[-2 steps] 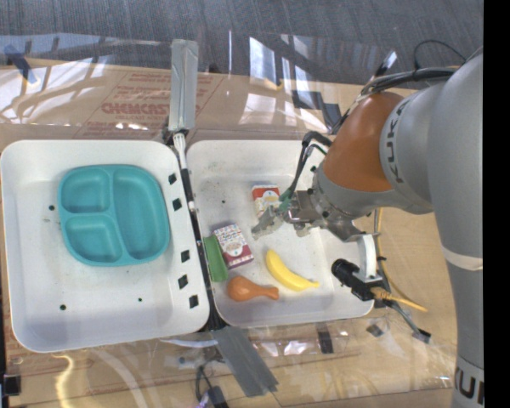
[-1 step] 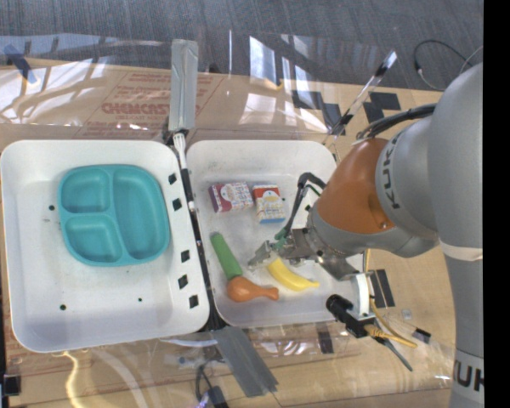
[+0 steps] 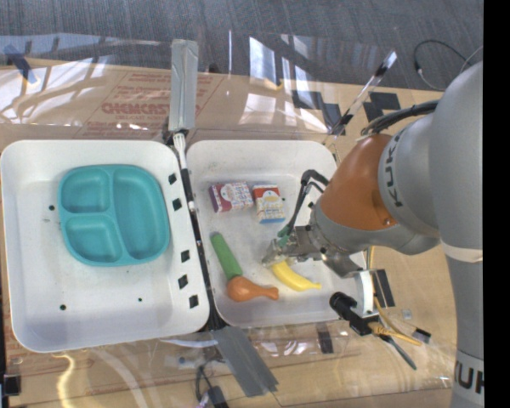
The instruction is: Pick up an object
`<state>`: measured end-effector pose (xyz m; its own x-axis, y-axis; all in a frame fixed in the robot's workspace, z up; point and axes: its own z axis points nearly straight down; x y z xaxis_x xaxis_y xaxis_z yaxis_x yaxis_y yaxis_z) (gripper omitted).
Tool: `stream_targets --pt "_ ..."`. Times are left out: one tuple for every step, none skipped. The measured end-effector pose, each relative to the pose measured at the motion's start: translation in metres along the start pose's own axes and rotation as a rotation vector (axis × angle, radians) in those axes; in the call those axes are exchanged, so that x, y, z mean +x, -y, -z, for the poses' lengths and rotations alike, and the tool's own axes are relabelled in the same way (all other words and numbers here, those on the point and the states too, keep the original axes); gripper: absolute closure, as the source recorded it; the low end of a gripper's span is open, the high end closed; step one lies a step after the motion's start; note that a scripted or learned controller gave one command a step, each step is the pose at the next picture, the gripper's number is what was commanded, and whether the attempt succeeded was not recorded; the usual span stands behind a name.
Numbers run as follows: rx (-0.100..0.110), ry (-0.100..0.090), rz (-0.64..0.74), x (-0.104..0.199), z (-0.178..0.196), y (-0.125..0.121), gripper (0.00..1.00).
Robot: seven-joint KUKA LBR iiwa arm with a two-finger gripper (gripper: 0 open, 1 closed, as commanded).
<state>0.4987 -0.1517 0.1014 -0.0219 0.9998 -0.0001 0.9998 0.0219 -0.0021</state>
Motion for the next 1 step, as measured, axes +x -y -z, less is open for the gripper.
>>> stream_targets --pt "-0.002 -0.001 -0.072 0.0434 0.1064 -0.0141 1.0"
